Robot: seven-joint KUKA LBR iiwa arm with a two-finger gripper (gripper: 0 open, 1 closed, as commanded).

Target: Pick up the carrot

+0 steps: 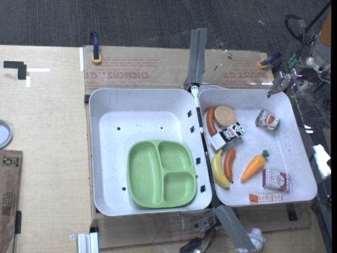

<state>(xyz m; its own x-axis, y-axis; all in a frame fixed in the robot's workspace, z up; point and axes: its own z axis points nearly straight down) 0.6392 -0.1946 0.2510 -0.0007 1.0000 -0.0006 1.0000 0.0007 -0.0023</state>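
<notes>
Pale wood forms the surface, which carries two white bins side by side. Nearest the camera, at the front wall of the right bin, lies a flat red-and-white packet. Just behind it to the right rests a small red carton. Left of these, a banana lies along the left wall, with a red sausage touching its right side. The carrot lies in the middle of the right bin, tilted, its green top pointing up and right, apart from the sausage and just beside the carton. In the left bin, a green plate with three compartments sits toward the front right corner. Farther back in the right bin, a black-and-white carton lies against a second sausage, with a tan round bun just behind it. A small can lies toward the right wall. Farthest back, the gripper hangs over the rear right corner of the right bin, well apart from the carrot. Whether the fingers are open or closed cannot be told. Two clamps hold cardboard behind the bins.
</notes>
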